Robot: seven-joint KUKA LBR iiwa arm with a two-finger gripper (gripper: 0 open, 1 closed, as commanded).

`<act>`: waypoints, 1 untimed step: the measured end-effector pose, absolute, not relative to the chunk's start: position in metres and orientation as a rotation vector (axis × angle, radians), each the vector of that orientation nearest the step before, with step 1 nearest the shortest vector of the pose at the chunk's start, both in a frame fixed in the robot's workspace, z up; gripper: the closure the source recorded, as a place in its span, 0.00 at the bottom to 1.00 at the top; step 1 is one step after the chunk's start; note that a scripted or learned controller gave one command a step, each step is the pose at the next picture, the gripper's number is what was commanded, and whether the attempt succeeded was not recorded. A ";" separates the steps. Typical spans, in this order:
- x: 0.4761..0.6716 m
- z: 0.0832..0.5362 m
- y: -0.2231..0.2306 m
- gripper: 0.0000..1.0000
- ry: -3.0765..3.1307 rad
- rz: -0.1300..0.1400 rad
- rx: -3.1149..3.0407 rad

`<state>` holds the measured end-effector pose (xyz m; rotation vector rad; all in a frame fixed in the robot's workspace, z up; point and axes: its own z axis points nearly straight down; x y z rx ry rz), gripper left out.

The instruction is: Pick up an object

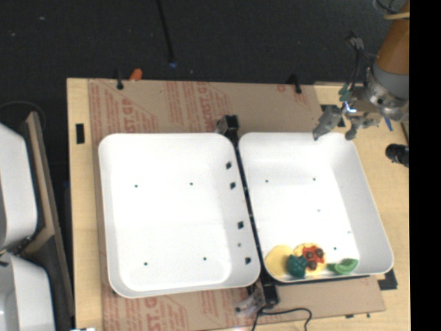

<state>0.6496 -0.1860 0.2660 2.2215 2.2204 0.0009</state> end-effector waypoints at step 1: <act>0.577 0.210 -0.200 0.00 2.219 -0.004 2.227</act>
